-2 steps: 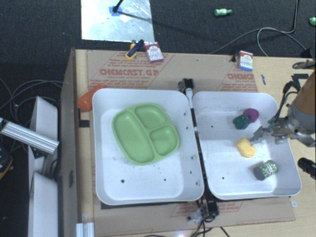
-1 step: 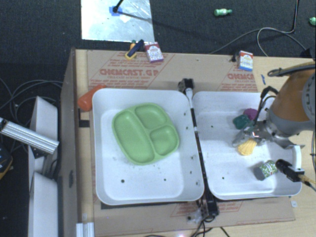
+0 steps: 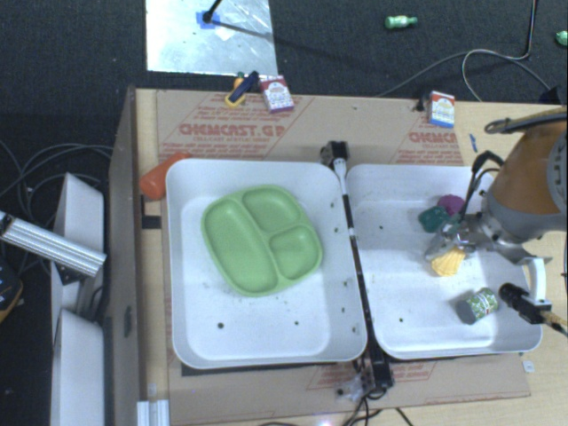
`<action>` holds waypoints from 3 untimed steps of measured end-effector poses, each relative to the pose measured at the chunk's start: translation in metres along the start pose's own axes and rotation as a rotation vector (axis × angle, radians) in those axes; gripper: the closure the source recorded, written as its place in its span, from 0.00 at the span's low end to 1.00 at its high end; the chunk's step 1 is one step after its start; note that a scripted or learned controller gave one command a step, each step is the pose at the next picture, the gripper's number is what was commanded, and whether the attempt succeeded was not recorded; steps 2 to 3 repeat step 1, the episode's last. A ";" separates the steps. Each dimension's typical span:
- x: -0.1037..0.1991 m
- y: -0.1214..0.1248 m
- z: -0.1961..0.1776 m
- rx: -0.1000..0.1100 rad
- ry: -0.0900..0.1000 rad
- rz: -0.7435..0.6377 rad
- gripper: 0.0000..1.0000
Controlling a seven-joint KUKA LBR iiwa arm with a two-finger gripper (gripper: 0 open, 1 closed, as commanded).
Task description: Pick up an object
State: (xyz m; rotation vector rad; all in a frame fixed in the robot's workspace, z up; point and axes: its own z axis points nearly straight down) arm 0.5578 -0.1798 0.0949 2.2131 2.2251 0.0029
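Camera view: the gripper (image 3: pixel 454 240) is low in the right bin (image 3: pixel 390 322), at the yellow toy (image 3: pixel 446 262); whether it grips, I cannot tell. The toy lies on the bin floor, so the pick looks unfinished; lifting remains.

Light green divided plate (image 3: pixel 262 240) in the white left bin (image 3: pixel 200 327); right bin (image 3: pixel 390 318) has a yellow piece (image 3: pixel 446 262), teal blob (image 3: pixel 435 218), purple bit (image 3: pixel 453 204)
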 end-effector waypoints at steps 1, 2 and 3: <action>0.096 -0.004 -0.067 0.000 0.002 0.000 1.00; 0.096 -0.004 -0.067 0.000 0.002 0.000 1.00; 0.096 -0.004 -0.067 0.000 0.002 0.000 1.00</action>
